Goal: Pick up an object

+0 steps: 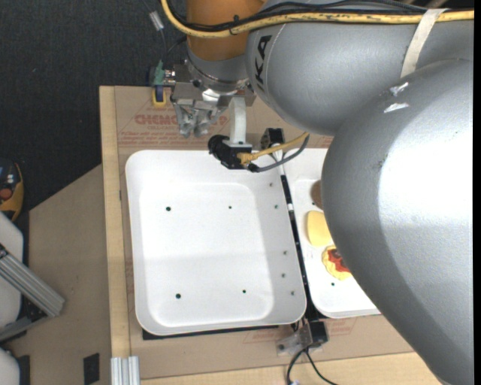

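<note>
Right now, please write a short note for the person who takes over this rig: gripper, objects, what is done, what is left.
Gripper: above the bench's far edge, beyond the left bin, with nothing visible between its fingers; open or shut is unclear.
Objects: a yellow object and a red-and-yellow object lie in the right bin, partly hidden by the arm; a brownish shape shows at that bin's far end.
Done: nothing picked up.
Left: move over the right bin, descend, grasp one object, lift.

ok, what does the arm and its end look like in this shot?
Bulky rounded grey arm with an orange band above the wrist and part of a black letter on the shell. Yellow and black cables run along it. The gripper is small, bare grey metal.
</note>
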